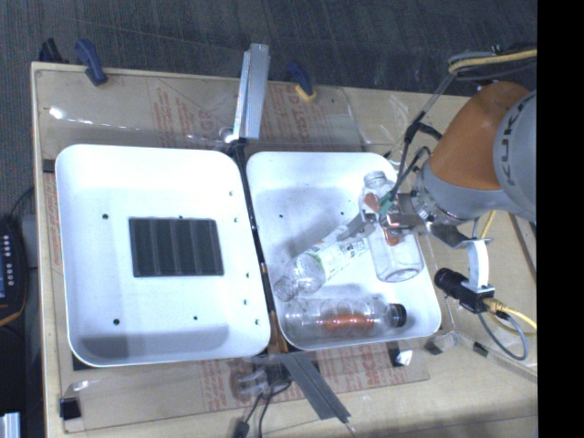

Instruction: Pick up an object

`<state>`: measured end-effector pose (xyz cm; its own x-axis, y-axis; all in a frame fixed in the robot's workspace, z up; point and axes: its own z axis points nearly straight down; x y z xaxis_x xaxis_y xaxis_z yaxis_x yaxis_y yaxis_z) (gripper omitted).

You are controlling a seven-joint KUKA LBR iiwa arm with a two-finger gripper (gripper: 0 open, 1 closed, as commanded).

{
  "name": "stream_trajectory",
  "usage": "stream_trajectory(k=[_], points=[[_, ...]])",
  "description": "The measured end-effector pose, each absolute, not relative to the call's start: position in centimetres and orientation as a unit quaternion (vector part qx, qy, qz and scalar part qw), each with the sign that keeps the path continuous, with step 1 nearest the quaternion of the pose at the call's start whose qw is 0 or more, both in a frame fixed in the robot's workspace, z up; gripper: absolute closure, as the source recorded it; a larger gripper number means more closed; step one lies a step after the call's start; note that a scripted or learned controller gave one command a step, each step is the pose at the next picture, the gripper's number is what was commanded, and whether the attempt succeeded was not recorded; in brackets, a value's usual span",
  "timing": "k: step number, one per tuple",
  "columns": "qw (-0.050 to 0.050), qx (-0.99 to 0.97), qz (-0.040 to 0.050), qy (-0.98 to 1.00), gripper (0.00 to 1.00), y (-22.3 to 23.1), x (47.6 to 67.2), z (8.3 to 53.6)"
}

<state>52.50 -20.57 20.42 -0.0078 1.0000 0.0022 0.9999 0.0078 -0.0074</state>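
Pale wooden bench [137,108], dark ribbed floor [274,16], blue clamps [89,60]

Arm [488,153] cut off by right edge of view; only wrist and orange band seen. Gripper [391,215] seen as small cluster over right bin [301,176]; finger state cannot be told. Upright clear jar [394,249] partly covered by gripper near top. Labels on lying clear bottles [333,255] too small to be read. Dark device [7,267] cropped at left edge.
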Motion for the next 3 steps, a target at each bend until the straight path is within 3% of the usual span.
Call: stream_trajectory(k=[1,2,3], points=[[0.001,-0.705,0.0007,-0.709,0.0,-21.0,55.6,27.2],[0.003,-0.683,0.002,-0.73,0.0,-20.9,56.7,20.2],[-0.014,-0.698,-0.004,-0.716,0.0,-17.1,54.9,13.1]])
